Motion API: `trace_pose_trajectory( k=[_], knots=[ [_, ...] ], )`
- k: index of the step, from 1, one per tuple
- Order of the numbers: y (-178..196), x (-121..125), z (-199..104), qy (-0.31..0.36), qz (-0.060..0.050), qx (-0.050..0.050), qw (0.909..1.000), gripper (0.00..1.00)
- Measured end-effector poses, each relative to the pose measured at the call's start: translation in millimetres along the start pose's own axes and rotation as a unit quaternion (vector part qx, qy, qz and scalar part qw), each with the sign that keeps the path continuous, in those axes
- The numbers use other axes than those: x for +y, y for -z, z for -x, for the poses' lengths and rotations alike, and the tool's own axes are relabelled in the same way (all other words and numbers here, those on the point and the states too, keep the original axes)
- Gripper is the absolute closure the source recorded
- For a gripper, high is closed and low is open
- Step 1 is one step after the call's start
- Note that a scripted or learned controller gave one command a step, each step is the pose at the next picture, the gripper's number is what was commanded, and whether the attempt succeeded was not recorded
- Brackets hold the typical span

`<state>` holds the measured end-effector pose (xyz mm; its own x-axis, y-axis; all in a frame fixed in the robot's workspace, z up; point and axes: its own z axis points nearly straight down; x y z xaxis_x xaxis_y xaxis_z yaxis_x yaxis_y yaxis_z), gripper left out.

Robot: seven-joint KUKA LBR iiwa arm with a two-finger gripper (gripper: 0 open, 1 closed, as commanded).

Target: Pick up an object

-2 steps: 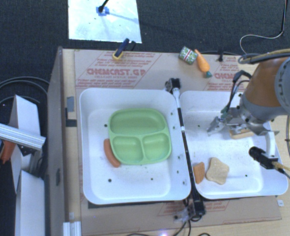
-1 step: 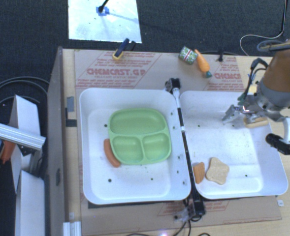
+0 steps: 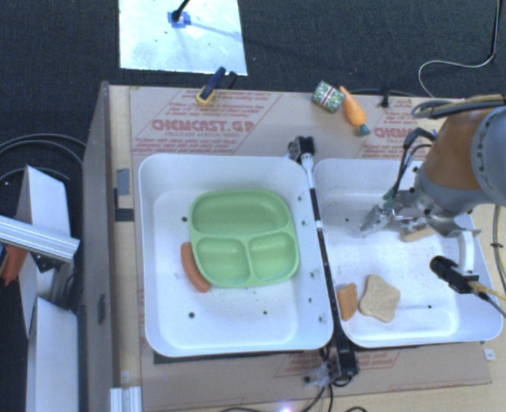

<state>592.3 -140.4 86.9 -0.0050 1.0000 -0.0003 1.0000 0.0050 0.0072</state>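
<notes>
right bin (image 3: 472, 320) holds two loose items near its front edge: a tan bread-slice shape (image 3: 380, 298), flat, slightly lobed, and just left of it a small orange chunk (image 3: 347, 300) up against the bin's left wall. they look nearly touching, can't tell for sure. gripper (image 3: 378, 220) sits low in the right bin's middle, metallic fingers pointing toward the bin's left wall, well back from both items. a pale tan bit shows under the wrist near (image 3: 416, 233), unclear what it is. whether the fingers are spread or closed can't be told, too small and glary. nothing seen between them.

left bin (image 3: 162, 316) carries a green divided plate (image 3: 244, 236), three compartments, roughly centered. orange sausage-like piece (image 3: 194, 267) lies beside the plate's left front corner, on the bin floor.

on the bench behind the bins: a small green can (image 3: 328, 95) and a toy carrot (image 3: 354, 110) near the back edge, yellow-black clip (image 3: 211, 87) further left. black divider bar (image 3: 314, 213) runs between the bins. the arm's body covers part of the right bin's back right corner.
</notes>
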Motion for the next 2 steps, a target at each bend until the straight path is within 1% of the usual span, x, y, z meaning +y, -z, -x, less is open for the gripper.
trace_pose_trajectory(
  k=[1,2],
  knots=[
    [56,25,17,0.0,-0.001,-0.001,1.0,0.0],
    [1,-17,-3,-0.002,0.001,-0.001,1.0,0.0]
  ],
)
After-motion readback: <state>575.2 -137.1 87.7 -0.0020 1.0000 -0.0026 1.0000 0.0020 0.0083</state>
